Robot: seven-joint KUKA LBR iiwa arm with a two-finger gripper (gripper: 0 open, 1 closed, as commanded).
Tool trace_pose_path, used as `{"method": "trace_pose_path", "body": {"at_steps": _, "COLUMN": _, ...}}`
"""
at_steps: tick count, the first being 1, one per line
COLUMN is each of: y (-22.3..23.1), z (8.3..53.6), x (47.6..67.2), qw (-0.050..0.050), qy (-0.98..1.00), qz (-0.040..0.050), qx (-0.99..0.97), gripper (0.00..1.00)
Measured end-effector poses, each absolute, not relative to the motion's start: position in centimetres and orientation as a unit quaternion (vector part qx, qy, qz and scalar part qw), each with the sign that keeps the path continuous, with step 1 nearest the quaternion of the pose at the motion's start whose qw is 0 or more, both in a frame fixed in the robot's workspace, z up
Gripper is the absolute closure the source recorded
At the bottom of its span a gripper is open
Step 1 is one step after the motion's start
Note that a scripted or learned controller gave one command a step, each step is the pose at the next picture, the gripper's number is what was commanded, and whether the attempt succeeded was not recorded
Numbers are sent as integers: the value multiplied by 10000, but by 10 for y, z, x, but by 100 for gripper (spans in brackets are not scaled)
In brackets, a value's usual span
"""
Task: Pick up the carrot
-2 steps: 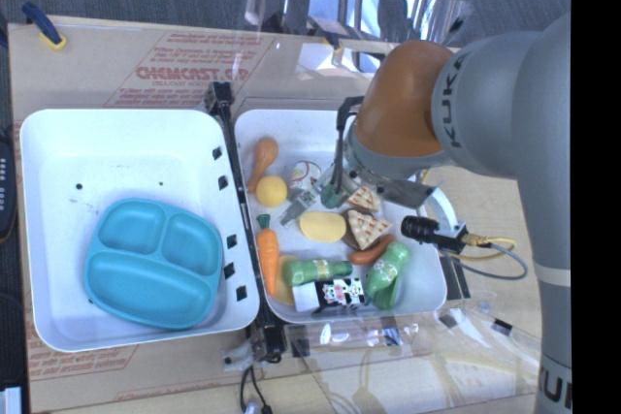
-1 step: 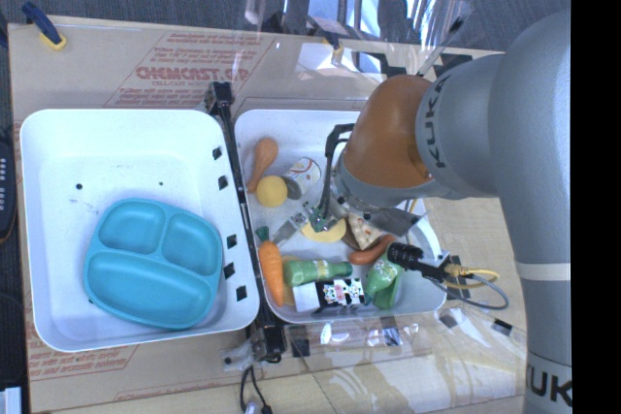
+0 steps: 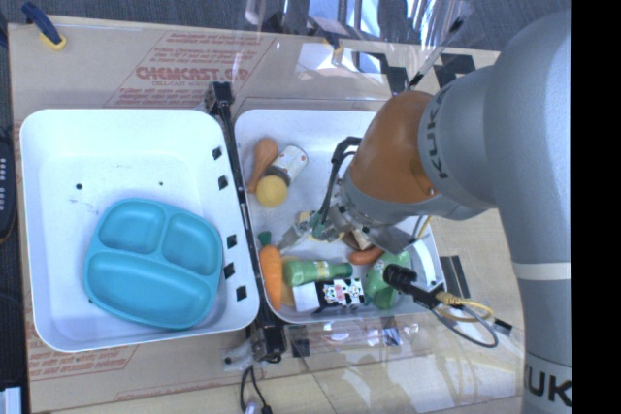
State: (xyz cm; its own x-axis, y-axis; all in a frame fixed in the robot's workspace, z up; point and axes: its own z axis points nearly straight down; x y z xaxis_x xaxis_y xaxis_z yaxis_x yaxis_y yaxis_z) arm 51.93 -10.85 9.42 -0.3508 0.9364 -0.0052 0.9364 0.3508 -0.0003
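Note:
The carrot point(image 3: 272, 277) is orange and lies lengthwise against the left wall of the right bin point(image 3: 291, 126), near its front corner. My gripper point(image 3: 325, 226) hangs low in the middle of that bin, under the orange wrist band. It is up and to the right of the carrot, apart from it. The wrist hides most of the gripper. Nothing is seen held in it.
Around the carrot lie a green bottle point(image 3: 325, 270), a black-and-white spotted item point(image 3: 337, 293), a small red-orange piece point(image 3: 364, 256), a yellow ball point(image 3: 272, 192) and an orange-brown piece point(image 3: 263, 160). The left bin point(image 3: 58, 141) holds a blue divided plate point(image 3: 153, 262).

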Motion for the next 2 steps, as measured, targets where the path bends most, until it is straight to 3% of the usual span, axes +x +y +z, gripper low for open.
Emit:
{"method": "trace_pose_path", "body": {"at_steps": 1, "y": -100, "z": 92, "x": 529, "qw": -1, "qy": 7881, "qz": -24, "qx": 6156, "gripper": 0}}
{"method": "trace_pose_path", "body": {"at_steps": 2, "y": -96, "z": 93, "x": 480, "qw": 21, "qy": 7008, "qz": 5, "qx": 7133, "gripper": 0}}
